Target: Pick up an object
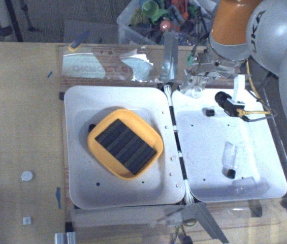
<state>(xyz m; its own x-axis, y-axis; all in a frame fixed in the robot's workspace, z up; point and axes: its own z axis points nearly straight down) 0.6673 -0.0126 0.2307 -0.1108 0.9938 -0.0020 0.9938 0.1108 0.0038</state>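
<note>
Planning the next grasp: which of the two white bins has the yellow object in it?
The left bin, farther from the arm, holds the yellow object. The right bin holds a clear item.

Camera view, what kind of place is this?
Probably a robotics lab's grasping-test bench: a grey and orange arm over two white bins, a yellow object in one, a crate of toys behind.

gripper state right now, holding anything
gripper: over the far edge of the right bin; open or shut cannot be told.
</note>
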